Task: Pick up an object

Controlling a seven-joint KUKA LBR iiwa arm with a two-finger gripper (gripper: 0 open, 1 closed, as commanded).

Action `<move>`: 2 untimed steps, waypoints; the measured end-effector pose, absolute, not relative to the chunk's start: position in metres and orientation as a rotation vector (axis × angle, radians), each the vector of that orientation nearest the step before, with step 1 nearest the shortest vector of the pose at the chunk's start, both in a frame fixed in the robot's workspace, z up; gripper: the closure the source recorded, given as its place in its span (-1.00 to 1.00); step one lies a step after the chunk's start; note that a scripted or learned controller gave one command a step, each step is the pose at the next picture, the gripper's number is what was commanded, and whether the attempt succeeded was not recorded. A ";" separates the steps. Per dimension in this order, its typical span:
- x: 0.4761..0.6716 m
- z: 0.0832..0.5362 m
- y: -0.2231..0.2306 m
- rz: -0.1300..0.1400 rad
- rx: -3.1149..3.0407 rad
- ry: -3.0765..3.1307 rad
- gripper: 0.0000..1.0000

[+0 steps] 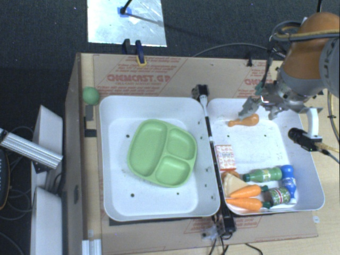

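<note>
Camera view
Arm (311,47): we see it at 2 o'clock, over the right bin's (308,163) far edge.
Gripper (261,106): we cannot tell how it stands.
Drumstick (244,122): toy chicken leg just below the gripper, at the bin's 12 o'clock.
Near corner, 5 o'clock: two bottles (273,174), two carrots (248,192), a bread slice (231,182), a red-printed packet (224,157).
Left bin (114,158): we see a green divided plate (162,153).
Green ball (91,95): on the bench, 10 o'clock.

Bench (159,73): two white bins (154,110), green ball (91,95)
</note>
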State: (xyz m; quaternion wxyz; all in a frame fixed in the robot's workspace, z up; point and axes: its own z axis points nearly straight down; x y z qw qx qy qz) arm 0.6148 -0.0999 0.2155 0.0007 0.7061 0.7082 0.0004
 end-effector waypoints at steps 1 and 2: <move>0.668 0.083 -0.134 -0.001 2.218 2.224 -1.00; 0.662 0.200 -0.143 0.007 2.214 2.218 -1.00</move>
